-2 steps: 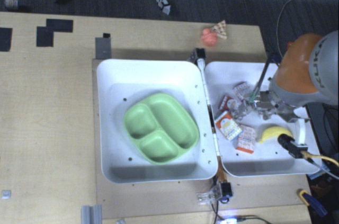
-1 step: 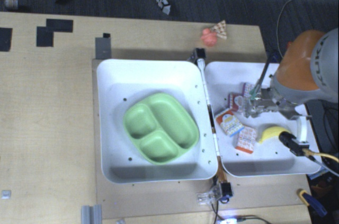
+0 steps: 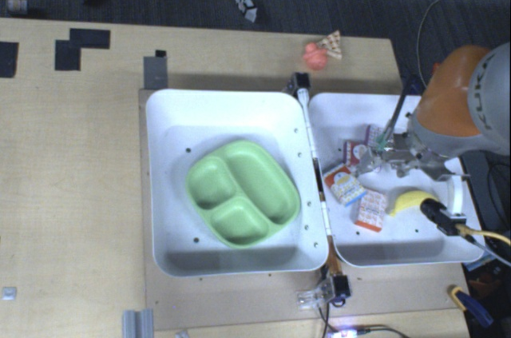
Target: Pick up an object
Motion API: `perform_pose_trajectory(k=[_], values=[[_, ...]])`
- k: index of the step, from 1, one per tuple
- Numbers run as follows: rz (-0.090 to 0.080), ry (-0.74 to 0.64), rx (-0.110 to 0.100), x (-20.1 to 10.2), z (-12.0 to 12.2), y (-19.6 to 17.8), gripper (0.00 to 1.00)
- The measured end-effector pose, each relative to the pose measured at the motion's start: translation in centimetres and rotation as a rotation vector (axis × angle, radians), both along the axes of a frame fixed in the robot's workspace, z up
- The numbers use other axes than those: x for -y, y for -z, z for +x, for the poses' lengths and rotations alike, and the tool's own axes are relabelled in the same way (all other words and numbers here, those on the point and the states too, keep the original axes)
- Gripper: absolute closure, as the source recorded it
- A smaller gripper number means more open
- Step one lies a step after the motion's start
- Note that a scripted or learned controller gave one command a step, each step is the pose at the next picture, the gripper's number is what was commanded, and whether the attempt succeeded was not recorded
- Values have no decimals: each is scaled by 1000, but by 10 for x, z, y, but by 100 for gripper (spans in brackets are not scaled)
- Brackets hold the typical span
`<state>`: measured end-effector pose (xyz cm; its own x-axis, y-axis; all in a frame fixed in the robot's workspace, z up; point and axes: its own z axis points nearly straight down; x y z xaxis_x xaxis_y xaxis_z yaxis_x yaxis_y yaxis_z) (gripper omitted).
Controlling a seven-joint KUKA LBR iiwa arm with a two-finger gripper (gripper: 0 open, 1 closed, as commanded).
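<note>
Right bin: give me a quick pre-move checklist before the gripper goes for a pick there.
1. Gripper over the right bin: ok.
2. Targets present: two small packets and a banana: ok.
3. Object between the fingers: cannot tell, too blurred.
4. Packets spaced for a clean single pick: not ok, they lie close together.
5. Green divided tray in the left bin, out of the path: ok.
</note>
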<state>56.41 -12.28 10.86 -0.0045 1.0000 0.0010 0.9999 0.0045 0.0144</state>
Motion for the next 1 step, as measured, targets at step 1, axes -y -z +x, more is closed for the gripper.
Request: perform_pose_trajectory(k=[1], values=[[-6, 6, -2, -26, -47, 21, 0]])
